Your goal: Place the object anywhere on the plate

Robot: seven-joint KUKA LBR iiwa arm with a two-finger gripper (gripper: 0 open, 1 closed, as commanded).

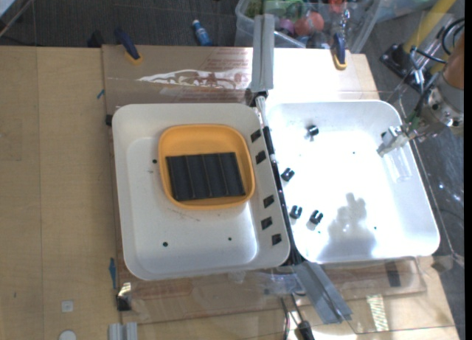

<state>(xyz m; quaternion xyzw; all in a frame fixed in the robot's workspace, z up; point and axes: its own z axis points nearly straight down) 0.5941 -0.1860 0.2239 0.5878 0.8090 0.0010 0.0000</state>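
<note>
In the left bin you have the dark ridged slab [204,175] lying flat on the yellow plate [171,139]. It looks stiff and light, so pinch it across its narrower width. Far right, the gripper [389,144] hangs over the right bin's [369,113] edge; you cannot tell whether it is apart or together.

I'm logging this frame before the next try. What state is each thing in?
Plate: orange, flat in the left bin, loaded.
Dark ridged block: lying flat on the plate.
Left bin: holds the plate.
Right bin: a few small dark bits scattered inside.
Pincer: at the right bin's right rim; whether it holds anything is unclear.
</note>
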